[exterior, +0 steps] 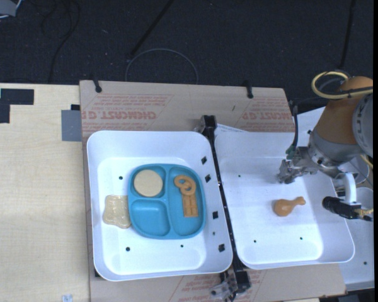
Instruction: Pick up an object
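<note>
Nothing lifted yet: my claw (290,170) hangs above the drumstick (288,206) in the right bin (258,244); its grip I cannot tell.

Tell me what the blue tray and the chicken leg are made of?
The blue tray looks like smooth moulded plastic: one even colour, rounded compartments, a soft sheen. The chicken leg looks like a plastic or rubber toy, with a uniform tan colour and a smooth rounded shape; which of the two I can't tell from here.
</note>
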Robot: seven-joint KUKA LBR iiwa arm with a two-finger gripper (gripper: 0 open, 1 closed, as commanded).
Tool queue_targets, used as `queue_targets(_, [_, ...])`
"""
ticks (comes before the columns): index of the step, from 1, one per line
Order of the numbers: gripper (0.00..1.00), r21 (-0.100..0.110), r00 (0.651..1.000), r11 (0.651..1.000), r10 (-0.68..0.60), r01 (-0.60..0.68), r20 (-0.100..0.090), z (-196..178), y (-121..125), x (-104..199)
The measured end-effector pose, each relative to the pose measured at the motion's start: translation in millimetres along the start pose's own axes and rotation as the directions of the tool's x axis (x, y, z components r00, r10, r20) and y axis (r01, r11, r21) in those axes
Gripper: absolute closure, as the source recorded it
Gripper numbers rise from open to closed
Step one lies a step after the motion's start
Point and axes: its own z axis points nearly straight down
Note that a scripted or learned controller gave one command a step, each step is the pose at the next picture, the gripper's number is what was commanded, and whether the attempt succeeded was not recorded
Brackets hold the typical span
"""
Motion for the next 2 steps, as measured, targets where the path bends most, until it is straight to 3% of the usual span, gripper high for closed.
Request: queue_targets(2, [1.0, -0.006, 1.0, 1.0, 0.0, 0.0, 0.002, -89, 6, -12])
